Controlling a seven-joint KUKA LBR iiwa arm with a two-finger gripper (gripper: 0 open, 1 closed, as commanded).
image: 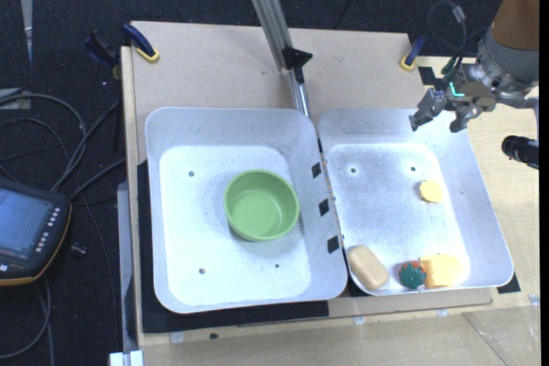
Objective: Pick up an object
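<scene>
You will find no legible writing on anything here. Your bench is a pale wooden board (214,64) on a dark floor strewn with cables, with a handheld control pendant (26,231) lying off to the left and a slanted grey metal pole (266,4) crossing above the bins. The left white bin (171,150) holds a round green plastic bowl (262,205). The right white bin (377,176) holds a small yellow round piece (431,191) near its middle right, and along its near edge a tan oval block (369,267), a small teal ball (413,274) and a yellow-orange block (443,269), close together. The gripper (439,117) hovers over the right bin's far right corner, fingers spread apart, with nothing between them.
</scene>
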